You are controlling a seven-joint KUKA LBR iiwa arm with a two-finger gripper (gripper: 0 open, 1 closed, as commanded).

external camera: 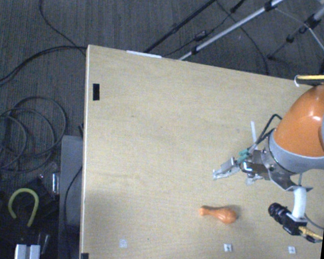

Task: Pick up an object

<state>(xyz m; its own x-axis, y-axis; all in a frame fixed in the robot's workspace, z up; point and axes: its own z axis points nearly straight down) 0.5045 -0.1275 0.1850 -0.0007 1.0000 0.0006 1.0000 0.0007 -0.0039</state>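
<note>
The arm comes in from the right, its smooth orange band (309, 124) round and shiny above a grey wrist. The metal gripper (222, 172) points to the left, a little above the pale wooden board (148, 142). How far it is open I cannot tell, and nothing is seen inside it. The object (219, 214) is small and orange, shaped like a pear with a thin neck. It lies flat on the board, just below the gripper and apart from it. Black cables (20, 125) curl on the ribbed grey carpet at the left.
</note>
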